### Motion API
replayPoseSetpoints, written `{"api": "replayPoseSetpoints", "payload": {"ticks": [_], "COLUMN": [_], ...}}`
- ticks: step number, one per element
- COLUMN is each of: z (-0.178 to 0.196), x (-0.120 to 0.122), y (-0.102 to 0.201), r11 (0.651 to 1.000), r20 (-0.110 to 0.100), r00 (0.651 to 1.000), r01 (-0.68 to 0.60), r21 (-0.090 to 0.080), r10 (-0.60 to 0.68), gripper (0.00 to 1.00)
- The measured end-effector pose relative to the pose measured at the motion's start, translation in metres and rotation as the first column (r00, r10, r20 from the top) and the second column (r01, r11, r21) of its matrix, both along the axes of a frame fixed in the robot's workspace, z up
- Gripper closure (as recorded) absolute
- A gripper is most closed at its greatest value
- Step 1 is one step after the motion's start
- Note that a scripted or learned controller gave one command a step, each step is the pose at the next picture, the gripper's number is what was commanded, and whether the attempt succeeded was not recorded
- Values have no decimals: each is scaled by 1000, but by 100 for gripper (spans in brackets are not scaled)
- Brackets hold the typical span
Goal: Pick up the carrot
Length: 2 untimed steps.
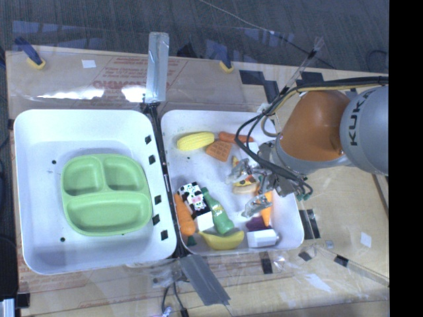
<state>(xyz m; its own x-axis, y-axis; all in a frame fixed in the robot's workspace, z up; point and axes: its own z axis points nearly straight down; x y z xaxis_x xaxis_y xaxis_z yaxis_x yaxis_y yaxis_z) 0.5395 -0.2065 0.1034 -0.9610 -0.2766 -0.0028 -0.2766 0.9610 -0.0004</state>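
Observation:
An orange carrot (185, 216) lies along the left wall of the right bin (291, 233), lengthwise toward the front. It is beside a cow-patterned carton (192, 197) and a green bottle (218, 218). My gripper (254, 191) hangs low over the right half of the same bin, roughly a hand's width to the right of the carrot, among small yellow and orange pieces (242, 182). A small orange piece (266, 214) sits just below it. A second thin orange stick (232, 137) lies at the back next to the corn.
The right bin also holds a corn cob (195, 140), an orange wafer (219, 152), a yellow banana (222, 240), a purple item (256, 224) and a white block (262, 238). A green divided plate (106, 193) sits in the left bin (33, 137). Cables loop above the wrist.

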Motion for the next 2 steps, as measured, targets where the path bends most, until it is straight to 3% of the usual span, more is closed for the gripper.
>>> {"api": "replayPoseSetpoints", "payload": {"ticks": [1, 2], "z": [11, 11], "x": [2, 2], "y": [2, 2], "r11": [1000, 1000], "r20": [4, 3], "r00": [1000, 1000], "r01": [-5, -6], "r21": [-1, 0], "r10": [5, 6], "gripper": [100, 0]}}
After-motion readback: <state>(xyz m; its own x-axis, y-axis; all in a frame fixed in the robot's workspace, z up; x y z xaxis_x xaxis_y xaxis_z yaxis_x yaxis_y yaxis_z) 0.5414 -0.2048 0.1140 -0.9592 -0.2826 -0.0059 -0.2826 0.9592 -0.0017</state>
